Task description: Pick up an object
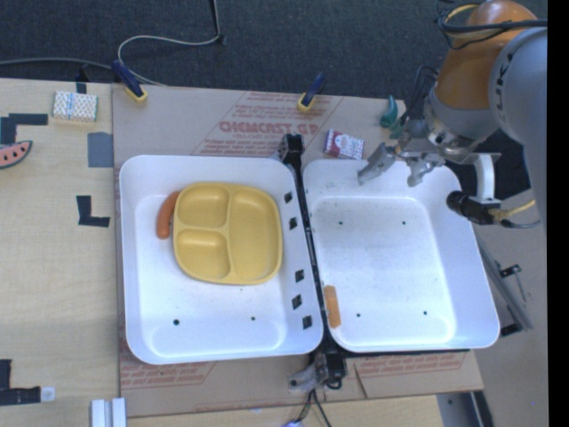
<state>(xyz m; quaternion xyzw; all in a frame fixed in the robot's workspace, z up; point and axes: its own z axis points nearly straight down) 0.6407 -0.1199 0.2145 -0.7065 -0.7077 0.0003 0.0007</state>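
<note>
Hovering over the far edge of the right bin, the gripper is seen with its two fingers spread apart and nothing held between them. A yellow divided plate is seen in the left bin, with an orange sausage-shaped piece tucked against its left rim; a second small orange piece is seen at the right bin's near-left wall. No object is judged to have been picked; the choice of target, the descent and the grasp are all left.
</note>
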